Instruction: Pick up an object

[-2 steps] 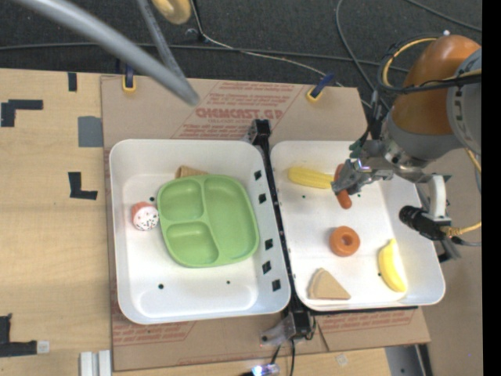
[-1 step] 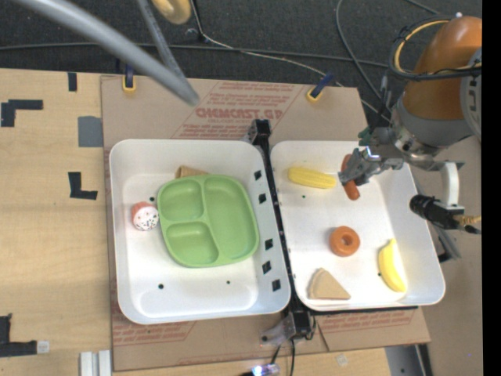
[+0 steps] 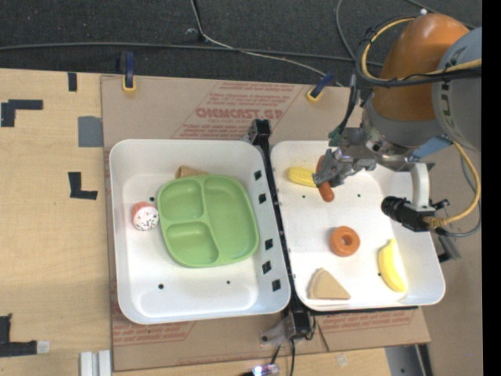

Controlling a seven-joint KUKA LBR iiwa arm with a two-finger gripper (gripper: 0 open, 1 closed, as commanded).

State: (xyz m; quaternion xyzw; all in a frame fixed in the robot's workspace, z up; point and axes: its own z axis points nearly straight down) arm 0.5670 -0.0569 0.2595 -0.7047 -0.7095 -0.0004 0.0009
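Observation:
My gripper [image 3: 327, 177] hangs over the back left part of the right bin [image 3: 415, 296]. Its dark fingers are shut on a small orange-red piece [image 3: 326, 193], which sticks out below the fingertips. Just left of it a yellow item [image 3: 300, 177] lies on the bin floor, partly hidden by the fingers. Further forward in the same bin lie an orange ring [image 3: 344, 241], a banana [image 3: 391, 266] and a tan wedge [image 3: 326, 286].
The left bin [image 3: 125, 288] holds a green divided plate [image 3: 208, 219], a small white and red ball [image 3: 144, 217] and a brown piece [image 3: 188, 171] half under the plate. A black clamp and cables [image 3: 407, 212] hang over the right bin's right side.

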